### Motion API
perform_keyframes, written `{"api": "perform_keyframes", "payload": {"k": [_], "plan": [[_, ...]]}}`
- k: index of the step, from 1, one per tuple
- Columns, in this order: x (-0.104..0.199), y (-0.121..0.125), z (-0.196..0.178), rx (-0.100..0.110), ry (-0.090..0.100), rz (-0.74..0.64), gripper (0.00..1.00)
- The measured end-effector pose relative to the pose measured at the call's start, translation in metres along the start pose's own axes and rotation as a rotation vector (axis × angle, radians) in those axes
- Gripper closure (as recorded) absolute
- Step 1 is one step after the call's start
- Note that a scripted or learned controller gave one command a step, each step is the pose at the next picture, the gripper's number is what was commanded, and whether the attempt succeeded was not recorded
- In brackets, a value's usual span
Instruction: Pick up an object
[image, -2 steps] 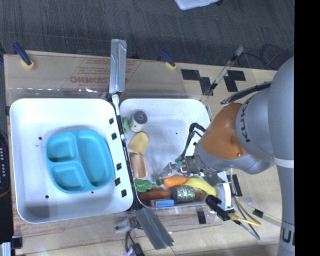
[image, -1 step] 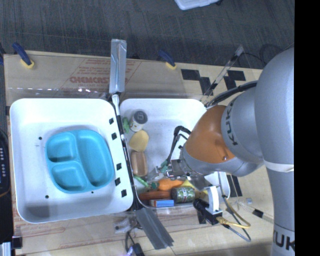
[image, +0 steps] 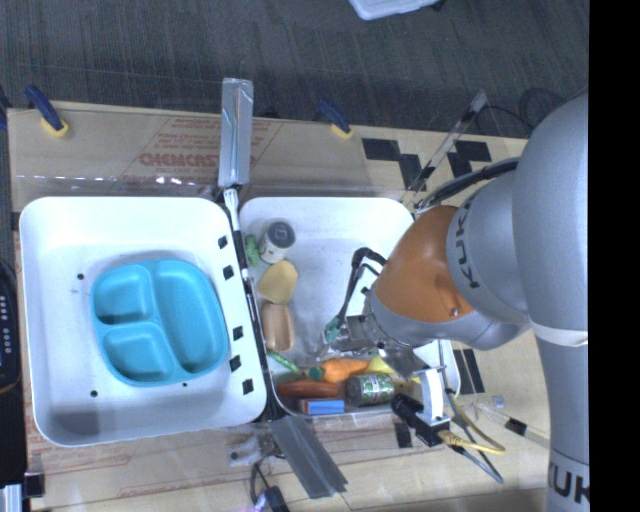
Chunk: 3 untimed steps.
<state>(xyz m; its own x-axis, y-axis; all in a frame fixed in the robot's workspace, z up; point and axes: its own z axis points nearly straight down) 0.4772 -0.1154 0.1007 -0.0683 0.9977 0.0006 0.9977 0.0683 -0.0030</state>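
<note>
Step in hand: reach phase of the pick, judged from the pose; nothing seen lifted.
Arm: grey KUKA arm with orange wrist band (image: 430, 275), bent low over the shallow white right-hand bin (image: 330, 212).
Gripper: dark two-finger gripper (image: 341, 337), tucked under the wrist and down among the clutter in the near half of that bin.
Grip state: cannot tell; tip hidden by the wrist housing and blurred against the items.
Nearest candidate: orange carrot-shaped toy (image: 345, 369), just below the gripper, possibly touching it.
Beside it: yellow lemon-like piece (image: 381, 364), to the gripper's lower right, close by.
Further down: dark green bottle lying on its side (image: 375, 390), flat blue block (image: 322, 407) and reddish-orange carrot-like stick (image: 298, 388), all beyond the carrot from the gripper, against the bin's near wall.
To the gripper's left: tan bread-roll-shaped object (image: 277, 326), apart from it; pale yellow potato-shaped object (image: 279, 281) up and left of it.
Far from the gripper: small grey round cap (image: 279, 235) near the bin's far wall.
Other bin: shallow white left-hand bin (image: 50, 235) with a light blue three-compartment plastic tray (image: 155, 320), well apart from the gripper.
Next move calls for: a close on one item, most likely the orange carrot-shaped toy, then a straight lift; crowding there makes a two-item pinch or a slip likely.
Check needed: item visibly between the tips once raised.
</note>
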Motion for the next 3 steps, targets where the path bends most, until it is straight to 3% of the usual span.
{"api": "perform_keyframes", "payload": {"k": [1, 2, 3], "plan": [[0.011, 0.026, 0.010, 0.001, 0.001, 0.004, 1.00], [0.081, 0.058, -0.093, -0.004, 0.002, 0.196, 1.00], [0.079, 0.057, -0.091, 0.001, 0.001, 0.199, 0.00]]}}
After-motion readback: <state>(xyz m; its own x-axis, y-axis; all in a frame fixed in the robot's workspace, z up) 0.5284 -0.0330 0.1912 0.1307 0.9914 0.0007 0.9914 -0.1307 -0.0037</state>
